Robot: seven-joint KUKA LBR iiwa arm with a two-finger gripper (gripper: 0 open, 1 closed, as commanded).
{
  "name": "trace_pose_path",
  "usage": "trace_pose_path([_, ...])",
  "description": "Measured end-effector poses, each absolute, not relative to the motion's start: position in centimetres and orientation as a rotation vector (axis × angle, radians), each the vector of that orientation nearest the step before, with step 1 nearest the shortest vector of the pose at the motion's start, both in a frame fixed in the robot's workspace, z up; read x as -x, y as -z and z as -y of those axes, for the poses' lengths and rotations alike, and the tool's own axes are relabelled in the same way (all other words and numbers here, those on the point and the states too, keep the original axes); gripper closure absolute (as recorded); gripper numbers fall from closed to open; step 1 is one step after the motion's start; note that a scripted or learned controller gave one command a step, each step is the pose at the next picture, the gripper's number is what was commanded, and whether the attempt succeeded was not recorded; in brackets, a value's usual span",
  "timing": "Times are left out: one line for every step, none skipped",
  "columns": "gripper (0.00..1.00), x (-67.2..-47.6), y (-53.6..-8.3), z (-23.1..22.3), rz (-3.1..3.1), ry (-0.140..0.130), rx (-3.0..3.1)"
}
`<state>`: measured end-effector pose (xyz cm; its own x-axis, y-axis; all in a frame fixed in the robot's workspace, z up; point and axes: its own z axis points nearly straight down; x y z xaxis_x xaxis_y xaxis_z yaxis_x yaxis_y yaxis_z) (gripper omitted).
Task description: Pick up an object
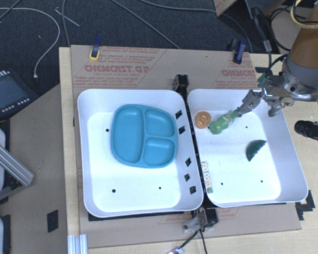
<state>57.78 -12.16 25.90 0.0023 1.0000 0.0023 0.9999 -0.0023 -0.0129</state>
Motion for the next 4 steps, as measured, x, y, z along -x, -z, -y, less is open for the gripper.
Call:
trace_pose_path([0.0, -58.0, -26.5, 12.1, 2.221, 0.0, 2.22])
trace_pose_path([0.0, -57.8, -21.6, 13.1, 2.216, -0.005, 2.219])
trace_pose_path([0.0, -57.6, -17.4, 13.0, 2.217, -0.004, 2.218])
trace_pose_path([0.0, -57.3, -11.0, 13.0, 2.215, -0.006, 2.216])
